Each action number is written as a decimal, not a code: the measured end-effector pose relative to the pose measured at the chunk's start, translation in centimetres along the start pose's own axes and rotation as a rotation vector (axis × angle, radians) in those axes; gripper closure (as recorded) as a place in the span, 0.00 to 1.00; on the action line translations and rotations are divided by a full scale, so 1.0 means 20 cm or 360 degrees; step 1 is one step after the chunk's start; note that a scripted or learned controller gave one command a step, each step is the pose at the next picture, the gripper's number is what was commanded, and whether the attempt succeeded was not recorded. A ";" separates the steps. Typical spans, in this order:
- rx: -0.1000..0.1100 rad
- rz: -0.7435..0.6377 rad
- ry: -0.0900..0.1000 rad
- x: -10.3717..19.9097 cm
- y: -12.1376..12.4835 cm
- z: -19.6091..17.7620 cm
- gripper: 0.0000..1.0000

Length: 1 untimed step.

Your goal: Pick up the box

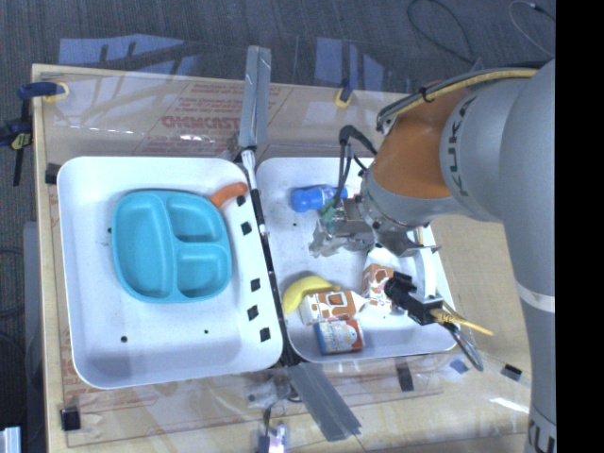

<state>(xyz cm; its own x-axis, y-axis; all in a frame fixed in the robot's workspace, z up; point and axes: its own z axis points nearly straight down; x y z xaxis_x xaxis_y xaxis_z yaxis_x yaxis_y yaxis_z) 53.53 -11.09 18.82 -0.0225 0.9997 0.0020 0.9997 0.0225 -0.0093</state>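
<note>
**Cardboard carton waits low in the right bin**

Cardboard, brown and white, printed: the box (331,303) lies on its side near the front of the right bin (283,179), at about six o'clock from the end effector (342,230). A yellow banana (304,291) touches its left end, a can (338,336) sits just below it, and a second small carton (377,280) stands just beside its right end. I'd judge the box light and fairly stiff, though thin card will dent under a hard squeeze; the long flat faces look like the best place to grip, across the narrow width, clear of the banana.

From here the end effector hangs over the middle of the bin, near a blue bottle (310,198), well short of the box. Whether it is open I cannot tell, and nothing shows in its grip. The left bin (80,253) holds a turquoise divided tray (172,245).
</note>
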 end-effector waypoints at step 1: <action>-0.0015 -0.0332 -0.0006 0.07 -0.12 0.49 1.00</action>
<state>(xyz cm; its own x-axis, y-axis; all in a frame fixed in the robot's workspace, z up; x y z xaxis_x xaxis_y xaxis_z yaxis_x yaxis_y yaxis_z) 50.91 -9.83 9.05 -0.2293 0.9734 -0.0011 0.9734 0.2293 0.0004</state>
